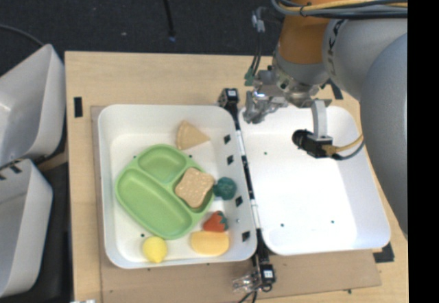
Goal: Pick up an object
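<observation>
Gripper (259,108) sits at the right bin's (322,226) back-left corner, just beside the divider; finger state too blurred to tell, nothing visibly held. The right bin's smooth white floor lies open in front of it. Left bin (110,158) is crowded: glossy green divided tray (154,199) carrying a toast slice (194,187), tan wedge (191,136) behind, teal lump (224,188), red piece (215,222), yellow ball (155,249), rounded yellow-orange piece (209,243).

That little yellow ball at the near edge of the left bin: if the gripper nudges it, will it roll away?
Probably. The yellow ball looks round and smooth, so a nudge would likely send it rolling. It sits near the left bin wall and the green tray, which may stop it soon. Its rounded surface could slip from a two-finger pinch.
</observation>
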You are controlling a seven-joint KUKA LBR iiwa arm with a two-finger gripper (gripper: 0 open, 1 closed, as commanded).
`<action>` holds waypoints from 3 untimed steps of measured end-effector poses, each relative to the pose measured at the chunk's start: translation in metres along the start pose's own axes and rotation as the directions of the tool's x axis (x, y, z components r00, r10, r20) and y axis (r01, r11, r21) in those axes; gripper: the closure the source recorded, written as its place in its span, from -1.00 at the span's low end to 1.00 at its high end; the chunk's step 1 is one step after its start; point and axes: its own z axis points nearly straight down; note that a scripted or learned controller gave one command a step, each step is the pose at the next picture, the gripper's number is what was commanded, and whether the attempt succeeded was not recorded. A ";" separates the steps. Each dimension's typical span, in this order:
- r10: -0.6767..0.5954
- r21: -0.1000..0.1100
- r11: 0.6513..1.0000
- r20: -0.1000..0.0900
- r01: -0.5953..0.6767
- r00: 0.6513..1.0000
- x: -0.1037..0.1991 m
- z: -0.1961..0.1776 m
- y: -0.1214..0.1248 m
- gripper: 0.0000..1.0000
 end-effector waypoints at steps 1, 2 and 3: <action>0.001 0.000 1.000 0.000 -0.001 1.000 0.047 0.003 0.007 1.00; 0.001 -0.001 1.000 0.000 -0.001 1.000 0.092 0.012 0.028 1.00; 0.004 0.001 1.000 0.001 -0.004 1.000 0.090 0.012 0.027 -1.00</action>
